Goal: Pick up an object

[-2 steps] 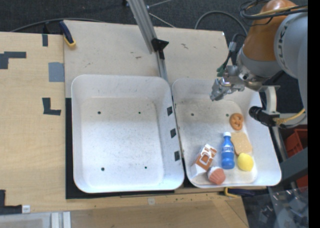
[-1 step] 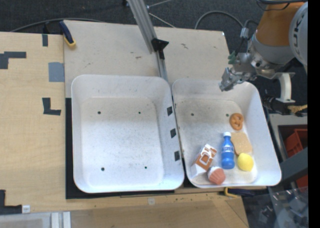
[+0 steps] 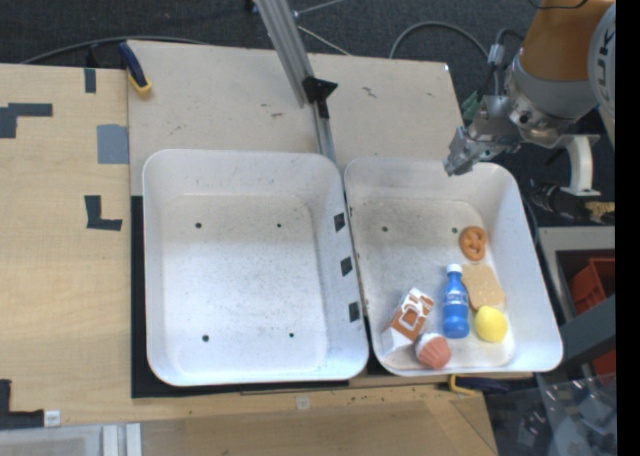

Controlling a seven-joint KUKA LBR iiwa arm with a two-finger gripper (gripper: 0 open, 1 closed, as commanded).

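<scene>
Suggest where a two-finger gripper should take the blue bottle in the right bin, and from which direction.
The blue bottle seems to lie flat, white cap toward the far wall. Probably best: descend from above and close across its mid-body, fingers to its left and right. The tan block and orange-white carton crowd its sides, so clearance looks tight.

The left bin [image 3: 240, 264] offers open floor throughout. In the right bin [image 3: 420, 214], the far half lies open, while the blue bottle [image 3: 455, 302], carton [image 3: 411, 316] and small items, apparently touching, crowd the near right corner.
</scene>
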